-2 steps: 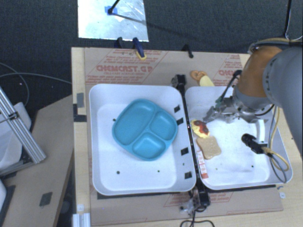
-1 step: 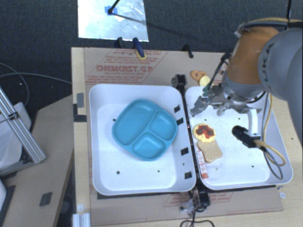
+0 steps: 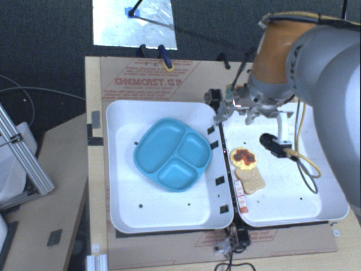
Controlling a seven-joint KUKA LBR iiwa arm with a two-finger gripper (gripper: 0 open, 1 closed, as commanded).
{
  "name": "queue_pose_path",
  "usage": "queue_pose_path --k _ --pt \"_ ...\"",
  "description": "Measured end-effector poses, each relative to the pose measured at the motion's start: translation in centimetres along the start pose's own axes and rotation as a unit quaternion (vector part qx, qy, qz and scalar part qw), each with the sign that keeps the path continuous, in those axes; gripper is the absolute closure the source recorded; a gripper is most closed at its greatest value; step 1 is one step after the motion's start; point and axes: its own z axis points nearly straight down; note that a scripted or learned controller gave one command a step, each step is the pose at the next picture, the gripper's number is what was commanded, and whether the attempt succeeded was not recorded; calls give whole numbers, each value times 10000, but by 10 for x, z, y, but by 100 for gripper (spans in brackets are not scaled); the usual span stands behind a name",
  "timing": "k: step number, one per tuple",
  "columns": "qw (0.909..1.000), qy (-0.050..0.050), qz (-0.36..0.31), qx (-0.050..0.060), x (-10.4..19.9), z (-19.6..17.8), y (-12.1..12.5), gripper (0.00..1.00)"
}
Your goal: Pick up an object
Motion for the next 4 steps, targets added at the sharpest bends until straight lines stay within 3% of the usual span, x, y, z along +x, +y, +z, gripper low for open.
queue_pose_path --k 1,2,3,4 --pt "10000 3 -10 6 63 0 3 0" --pt "10000 -1 30 47 64 1 -66 0" --pt "10000 16 -22 -49 130 -108 -24 0" --pt "10000 5 -20 35 197 -88 -77 0"
